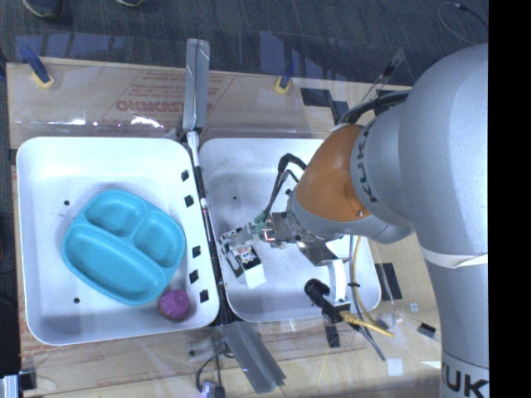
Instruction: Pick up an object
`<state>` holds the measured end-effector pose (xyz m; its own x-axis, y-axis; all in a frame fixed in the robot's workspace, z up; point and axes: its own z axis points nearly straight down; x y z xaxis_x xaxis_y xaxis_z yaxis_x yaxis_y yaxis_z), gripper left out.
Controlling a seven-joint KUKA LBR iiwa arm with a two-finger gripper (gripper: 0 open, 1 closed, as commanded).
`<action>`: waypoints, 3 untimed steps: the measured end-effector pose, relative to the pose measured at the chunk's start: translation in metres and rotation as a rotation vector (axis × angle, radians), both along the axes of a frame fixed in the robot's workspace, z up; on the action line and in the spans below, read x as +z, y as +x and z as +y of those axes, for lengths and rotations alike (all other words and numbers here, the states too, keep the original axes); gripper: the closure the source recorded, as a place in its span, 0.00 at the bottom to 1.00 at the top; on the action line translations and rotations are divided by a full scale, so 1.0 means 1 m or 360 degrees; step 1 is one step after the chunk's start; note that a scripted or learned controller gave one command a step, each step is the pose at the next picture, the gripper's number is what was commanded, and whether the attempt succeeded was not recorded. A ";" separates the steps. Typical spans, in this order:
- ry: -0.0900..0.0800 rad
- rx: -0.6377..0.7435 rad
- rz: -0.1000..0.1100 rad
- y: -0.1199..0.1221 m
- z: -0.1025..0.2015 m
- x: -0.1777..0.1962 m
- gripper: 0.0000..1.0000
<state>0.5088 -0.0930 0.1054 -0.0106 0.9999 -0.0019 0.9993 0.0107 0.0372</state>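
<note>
Arm (pixel 431 164) over right bin (pixel 217 222); gripper (pixel 241 251) by its left wall.

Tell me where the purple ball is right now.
The purple ball lies in the left bin, near its front right corner, just below the blue divided plate and touching or almost touching its edge.

Both bins (pixel 37 247) are white. In the left bin, the divided tray (pixel 124 247) is turquoise blue, and the ball (pixel 175 304) just beside it is purple-magenta. The arm (pixel 431 156) is grey with an orange band (pixel 332 181). The small box (pixel 247 265) in the right bin is white with dark markings.
</note>
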 end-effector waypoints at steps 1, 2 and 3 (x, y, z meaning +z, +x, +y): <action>-0.0004 -0.0003 -0.0005 -0.019 0.001 0.000 0.00; -0.0005 -0.0007 -0.0005 -0.019 0.001 0.000 0.00; 0.0000 -0.0007 0.0011 -0.016 0.001 -0.001 0.00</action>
<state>0.4931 -0.0919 0.1047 -0.0062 1.0000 -0.0021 0.9995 0.0062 0.0302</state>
